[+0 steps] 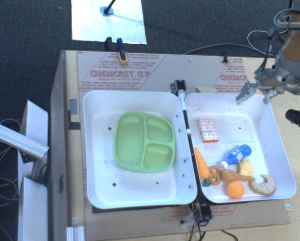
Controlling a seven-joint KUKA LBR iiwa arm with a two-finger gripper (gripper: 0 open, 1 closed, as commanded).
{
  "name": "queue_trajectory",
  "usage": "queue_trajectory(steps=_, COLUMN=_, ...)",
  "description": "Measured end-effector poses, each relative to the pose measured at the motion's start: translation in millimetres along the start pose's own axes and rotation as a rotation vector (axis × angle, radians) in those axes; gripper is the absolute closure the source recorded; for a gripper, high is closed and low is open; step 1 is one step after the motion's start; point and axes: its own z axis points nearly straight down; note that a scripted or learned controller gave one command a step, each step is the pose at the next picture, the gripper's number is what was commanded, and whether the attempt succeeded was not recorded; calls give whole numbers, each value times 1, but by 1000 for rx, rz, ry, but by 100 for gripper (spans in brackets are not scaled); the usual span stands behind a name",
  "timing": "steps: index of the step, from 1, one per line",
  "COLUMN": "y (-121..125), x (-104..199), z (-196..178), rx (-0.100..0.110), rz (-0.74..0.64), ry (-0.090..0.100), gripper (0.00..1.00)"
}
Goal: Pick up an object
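**Here, the pincer is hanging over the right bin's far corner**

The arm is reaching in from the right, its pincer [254, 95] spread open and gripping nothing. In the right bin [270, 122], the carrot [201, 163] is lying against the left wall, its long axis running near-to-far, tip pointing far.

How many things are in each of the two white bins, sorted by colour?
Green: 1, the divided plate in the left bin
Orange: 2, carrot and ball
Blue: 1, bottle
Yellow: 1, corn
Brown or tan: 3, pretzel, drumstick, croissant
Red and white: 1, small box
Total: 9
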Motion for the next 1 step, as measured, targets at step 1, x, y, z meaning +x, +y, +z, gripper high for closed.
queue_trajectory(steps=1, y=-64, x=33, z=66, rx=3, rz=1, ry=1, gripper=0)
